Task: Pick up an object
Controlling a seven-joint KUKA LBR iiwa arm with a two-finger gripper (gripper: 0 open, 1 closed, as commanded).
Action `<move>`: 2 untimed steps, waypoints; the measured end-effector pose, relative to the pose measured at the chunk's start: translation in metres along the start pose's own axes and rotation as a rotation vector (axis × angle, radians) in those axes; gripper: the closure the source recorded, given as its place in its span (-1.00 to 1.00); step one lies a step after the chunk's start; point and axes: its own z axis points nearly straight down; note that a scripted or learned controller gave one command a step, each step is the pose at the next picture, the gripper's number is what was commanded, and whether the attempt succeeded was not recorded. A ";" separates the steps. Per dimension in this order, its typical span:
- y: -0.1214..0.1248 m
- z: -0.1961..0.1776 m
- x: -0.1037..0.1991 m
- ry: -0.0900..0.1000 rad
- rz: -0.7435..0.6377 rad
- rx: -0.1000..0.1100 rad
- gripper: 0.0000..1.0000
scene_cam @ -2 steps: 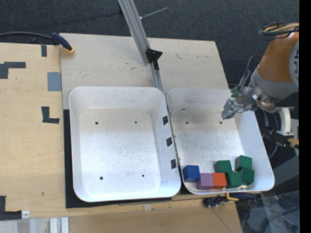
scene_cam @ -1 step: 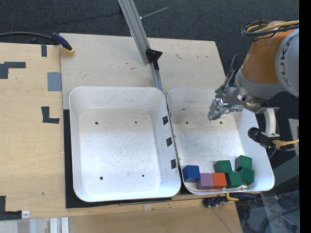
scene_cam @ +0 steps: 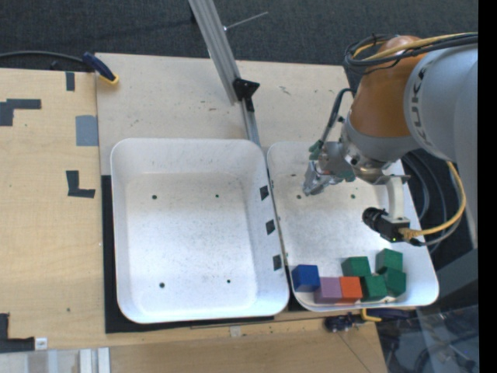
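Approach step, by my reading: nothing gripped yet. The grey two-finger gripper [scene_cam: 313,183] hangs over the upper bare floor of the right-hand shallow white plastic bin [scene_cam: 326,224], fingers pointing down and toward the bin's left wall. The fingers look close together with nothing between them (small and dark against the speckled floor, so the exact gap is hard to judge).

Candidates for the pick all sit in a cluster along that bin's near edge: a blue cube [scene_cam: 306,277] at the left end, then a small purple block [scene_cam: 331,288], an orange block [scene_cam: 351,287], and several green blocks [scene_cam: 380,274] bunched toward the right corner. The cluster is well apart from the gripper, nearer the camera and somewhat to the right.

The left-hand white bin [scene_cam: 186,231] holds no blocks.

Next move calls for travel toward the near edge, fingers spread, then a descent. The blue cube looks the easiest target, standing slightly clear of its neighbours.
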 end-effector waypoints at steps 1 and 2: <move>-0.004 -0.014 0.058 0.000 -0.001 -0.002 1.00; -0.001 -0.024 0.108 0.000 0.000 -0.001 1.00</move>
